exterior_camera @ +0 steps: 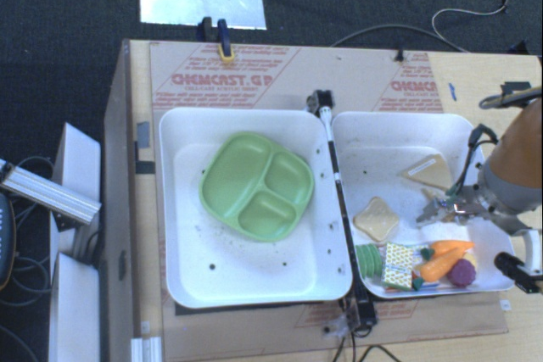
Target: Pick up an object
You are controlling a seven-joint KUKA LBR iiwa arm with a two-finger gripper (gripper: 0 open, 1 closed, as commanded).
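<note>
The right bin (pixel 382 131) holds several toy foods. A tan wedge (pixel 428 171) lies near its middle, with a cream, wavy-edged piece (pixel 376 219) to its lower left. Along the front wall sit a green ribbed piece (pixel 369 258), a yellow-green patterned block (pixel 397 264), two orange carrots (pixel 450 248) (pixel 433 268) and a purple ball (pixel 462 271). My gripper (pixel 437 209) is low inside this bin, just below the tan wedge and above the carrots. Nothing is visibly held in it. The arm (pixel 519 165) comes in from the right.
The left bin (pixel 182 182) holds a green divided plate (pixel 257 185). A black divider strip (pixel 337 182) runs between the bins. Cables hang along the arm near the right bin's right wall.
</note>
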